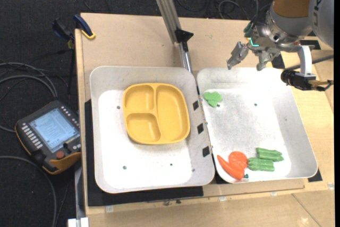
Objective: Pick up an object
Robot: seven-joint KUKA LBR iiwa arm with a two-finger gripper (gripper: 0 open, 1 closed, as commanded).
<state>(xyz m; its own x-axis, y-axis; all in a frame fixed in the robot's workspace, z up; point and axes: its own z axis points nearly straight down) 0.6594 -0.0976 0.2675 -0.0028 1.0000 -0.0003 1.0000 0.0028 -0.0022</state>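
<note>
Lying untouched in right bin, near corner: tomato, carrot, beans. Gripper spread wide, grasping nothing, hovering at far edge. Pick not started.

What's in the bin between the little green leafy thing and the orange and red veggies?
Nothing. In the camera view, the stretch of the right bin between the green leafy piece and the orange and red veggies is bare white floor.

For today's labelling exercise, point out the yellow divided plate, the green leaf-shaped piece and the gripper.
yellow divided plate (pixel 131 101): camera view, on its upper left compartment.
green leaf-shaped piece (pixel 213 99): camera view, on its middle.
gripper (pixel 249 59): camera view, midway between its two fingertips.
</note>
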